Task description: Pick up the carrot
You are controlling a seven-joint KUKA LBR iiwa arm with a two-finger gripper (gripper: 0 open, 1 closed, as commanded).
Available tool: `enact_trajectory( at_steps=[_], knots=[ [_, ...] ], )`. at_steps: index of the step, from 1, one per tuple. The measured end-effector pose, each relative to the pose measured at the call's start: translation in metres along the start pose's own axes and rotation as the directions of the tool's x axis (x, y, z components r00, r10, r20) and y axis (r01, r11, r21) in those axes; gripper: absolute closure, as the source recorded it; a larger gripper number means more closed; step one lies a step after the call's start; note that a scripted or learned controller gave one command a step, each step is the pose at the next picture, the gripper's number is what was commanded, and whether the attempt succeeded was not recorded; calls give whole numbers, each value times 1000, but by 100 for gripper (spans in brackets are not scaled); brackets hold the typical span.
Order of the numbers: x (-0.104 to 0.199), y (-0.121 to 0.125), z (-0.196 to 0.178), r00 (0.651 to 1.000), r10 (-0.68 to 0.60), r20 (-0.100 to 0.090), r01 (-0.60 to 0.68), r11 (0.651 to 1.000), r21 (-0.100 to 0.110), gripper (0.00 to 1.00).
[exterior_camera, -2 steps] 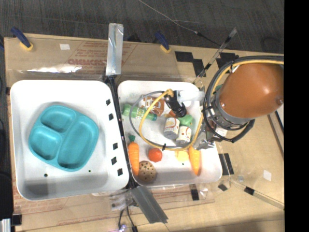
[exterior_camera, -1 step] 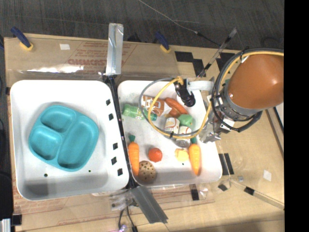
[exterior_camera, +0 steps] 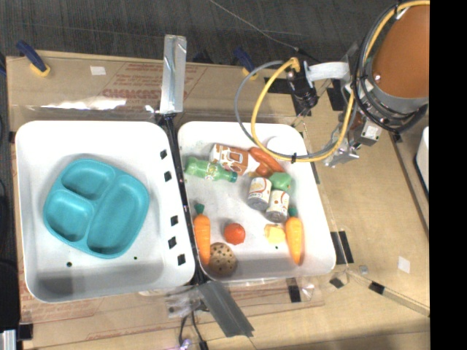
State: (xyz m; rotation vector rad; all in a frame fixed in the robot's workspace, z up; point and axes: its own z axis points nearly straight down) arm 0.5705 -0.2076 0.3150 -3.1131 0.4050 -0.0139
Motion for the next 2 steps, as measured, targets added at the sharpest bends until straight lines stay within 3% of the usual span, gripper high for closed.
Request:
enact_trajectory(
  at_steps=[1,2],
  knots=[
    [-46,12,121,999,-29,18,29,1000,3,100],
    [-45,12,118,999,-29,12,29,1000,3,0]
  ],
)
